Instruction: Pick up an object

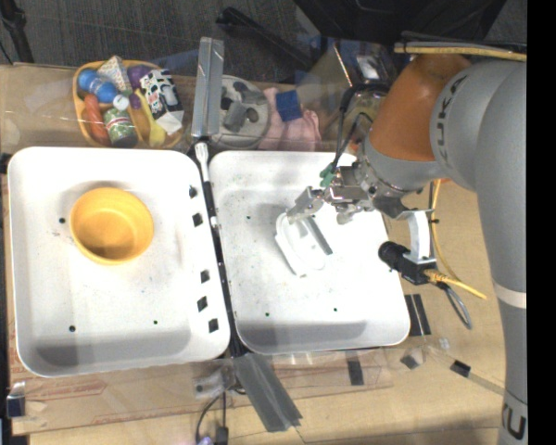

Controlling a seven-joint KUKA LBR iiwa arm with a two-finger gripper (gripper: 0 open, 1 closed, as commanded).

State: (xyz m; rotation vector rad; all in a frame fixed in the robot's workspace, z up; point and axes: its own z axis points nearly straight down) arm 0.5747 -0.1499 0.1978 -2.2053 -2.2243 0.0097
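Two shallow white plastic bins sit side by side on the bench, each with rounded corners and a smooth, lightly speckled floor. The left bin [37, 341] holds one thing: a round yellow bowl [112, 224], glossy and deep, lying toward the bin's upper left part, well apart from the walls.

The right bin [380, 327] holds a pale, translucent white object [298, 247] of rounded, blocky shape, lying near the middle of the floor; its exact kind cannot be made out. The gripper [312, 222] reaches down over it from the right, its thin metallic fingers [321, 240] lying across the top of the white object. The jaws look slightly parted, one finger over the object and the other by its upper edge, but whether they have actually closed on it cannot be told from this slant. Behind the gripper, the grey arm carries its orange band [410, 109].

Beyond the bins, at the bench's far edge, a yellow basket [157, 135] is crammed with small colourful items. Beside it lie a grey round object [241, 109] and a pink cloth [292, 130].
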